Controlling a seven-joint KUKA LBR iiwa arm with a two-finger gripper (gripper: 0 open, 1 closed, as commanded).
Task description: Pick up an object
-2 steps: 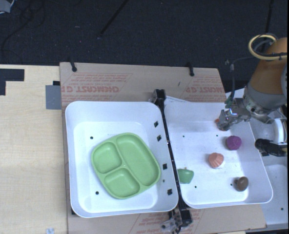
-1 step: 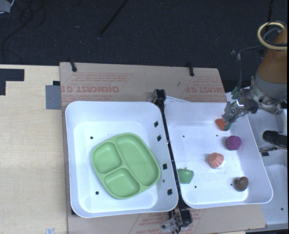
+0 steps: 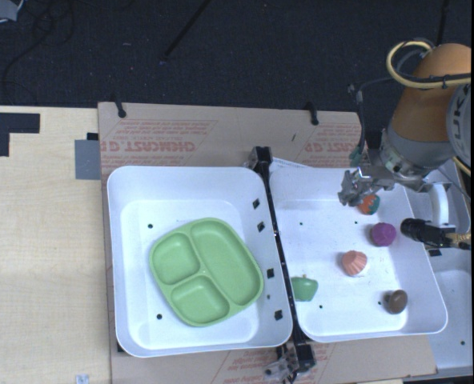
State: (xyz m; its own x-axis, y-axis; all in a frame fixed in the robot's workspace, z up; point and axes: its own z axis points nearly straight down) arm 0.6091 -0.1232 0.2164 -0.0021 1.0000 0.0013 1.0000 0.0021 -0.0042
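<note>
1. Dark floor lies beyond a pale wooden bench (image 3: 37, 238), on which a cardboard sheet (image 3: 221, 138) carries two white bins side by side.
2. Left bin (image 3: 129, 186) holds a green divided plate (image 3: 205, 272) in its middle.
3. Right bin (image 3: 333, 326) holds the small things: a green piece (image 3: 304, 288) against its left wall, a pink shell-like piece (image 3: 354, 263) at centre, a purple ball (image 3: 383, 234) toward the right wall, a brown nut-like piece (image 3: 395, 301) near the front right corner.
4. Near the bin's far right corner, the gripper (image 3: 359, 192) hangs directly over a small orange-and-green object (image 3: 369, 205), which peeks out at its lower right; whether it is grasped, I cannot tell.
</note>
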